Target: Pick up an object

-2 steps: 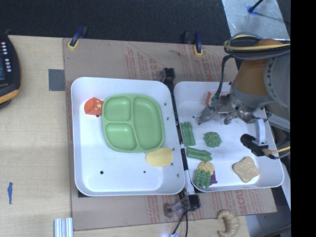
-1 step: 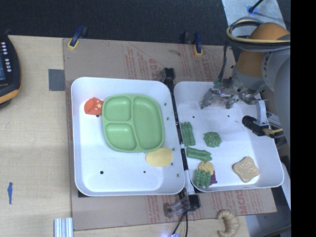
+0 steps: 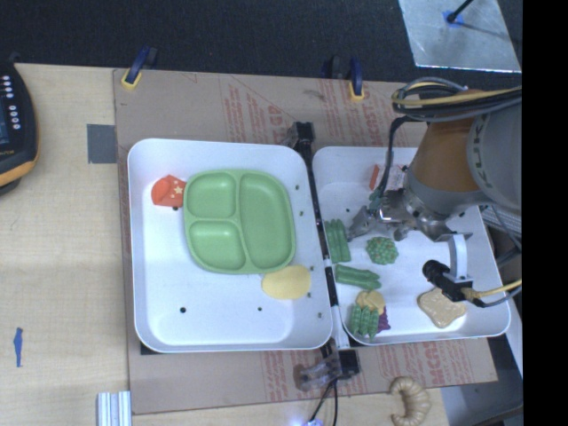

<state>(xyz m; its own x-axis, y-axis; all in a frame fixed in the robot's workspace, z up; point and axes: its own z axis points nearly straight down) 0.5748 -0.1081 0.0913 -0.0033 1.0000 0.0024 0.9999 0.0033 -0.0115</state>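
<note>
Object to pick: not yet settled; the likeliest is the green bumpy toy (image 3: 382, 251), lying near the middle of the right bin (image 3: 497, 322), just below the gripper.
Left bin (image 3: 151, 309): holds a green divided plate (image 3: 240, 220) across its middle, a red piece (image 3: 167, 191) near its upper left corner touching the plate's edge, and a yellow lump (image 3: 286, 282) at the plate's lower right, toward the bin's right edge.
Right bin, left edge: a ribbed green piece (image 3: 336, 239) and a green pod (image 3: 358, 277) lie along it, with a green and yellow cluster (image 3: 366, 313) by the lower left corner.
Gripper (image 3: 383, 216): poised over the right bin's upper middle, low above the floor; whether its jaws stand apart or closed I cannot tell, and nothing is visibly between them.
Why there: the arm reaches in from the right, so the middle toys are probably easiest to come down on.
Right bin, lower right corner: a tan biscuit-like piece (image 3: 441, 307), beneath the arm's cables.
</note>
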